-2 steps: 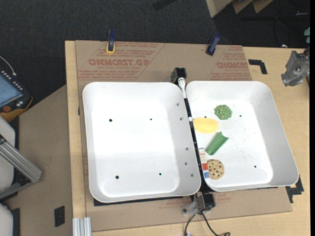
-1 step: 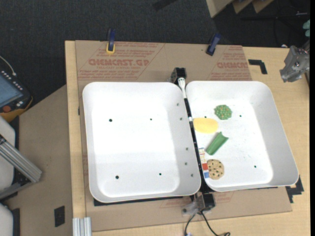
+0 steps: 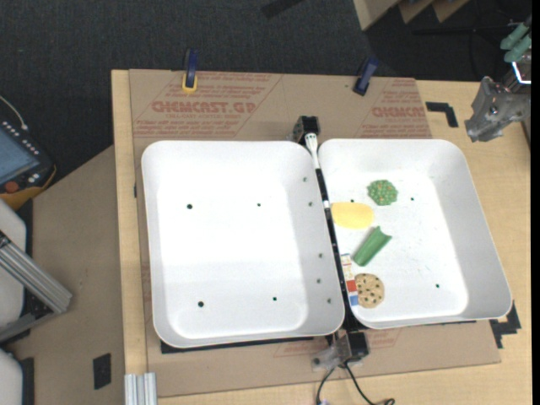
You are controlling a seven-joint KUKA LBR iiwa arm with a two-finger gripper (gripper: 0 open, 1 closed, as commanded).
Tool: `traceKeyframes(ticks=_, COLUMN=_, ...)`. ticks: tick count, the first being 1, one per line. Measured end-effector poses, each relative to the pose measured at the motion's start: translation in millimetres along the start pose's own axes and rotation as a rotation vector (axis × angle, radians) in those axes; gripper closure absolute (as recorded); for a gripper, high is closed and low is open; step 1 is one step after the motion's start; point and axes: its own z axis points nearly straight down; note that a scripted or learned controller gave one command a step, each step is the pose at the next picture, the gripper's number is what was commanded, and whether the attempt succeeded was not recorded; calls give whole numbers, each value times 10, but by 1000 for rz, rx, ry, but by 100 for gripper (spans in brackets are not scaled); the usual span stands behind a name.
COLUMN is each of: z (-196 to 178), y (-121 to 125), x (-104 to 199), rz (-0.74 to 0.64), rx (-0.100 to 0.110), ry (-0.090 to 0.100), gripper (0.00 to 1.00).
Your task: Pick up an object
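The right bin (image 3: 456,226) holds several small objects along its left side. A round green knobbly piece (image 3: 382,192) lies farthest back. A yellow oval (image 3: 352,215) rests just in front of it, close to the bin's left wall. A green oblong piece (image 3: 371,245) lies slanted below that. A small cookie box (image 3: 364,289) sits nearest the front. My gripper (image 3: 496,112) hangs at the view's right edge, beyond the right bin's back right corner and well apart from all the objects.
The left bin (image 3: 228,243) sits beside the right one on a brown board (image 3: 253,99). Two clamps (image 3: 190,72) (image 3: 366,74) grip the board's back edge. A cable and connector (image 3: 342,357) lie at the front between the bins.
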Motion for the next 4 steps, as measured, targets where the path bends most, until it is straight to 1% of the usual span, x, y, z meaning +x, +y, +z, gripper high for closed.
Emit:
traceKeyframes(ticks=1, z=184, y=-3, x=440, rz=-2, rx=5, ry=1, gripper=100)
traceKeyframes(ticks=2, z=-9, y=0, x=410, rz=2, rx=-3, ry=0, gripper=100)
traceKeyframes(ticks=4, z=1, y=-1, x=479, rz=2, rx=0, ry=0, gripper=100)
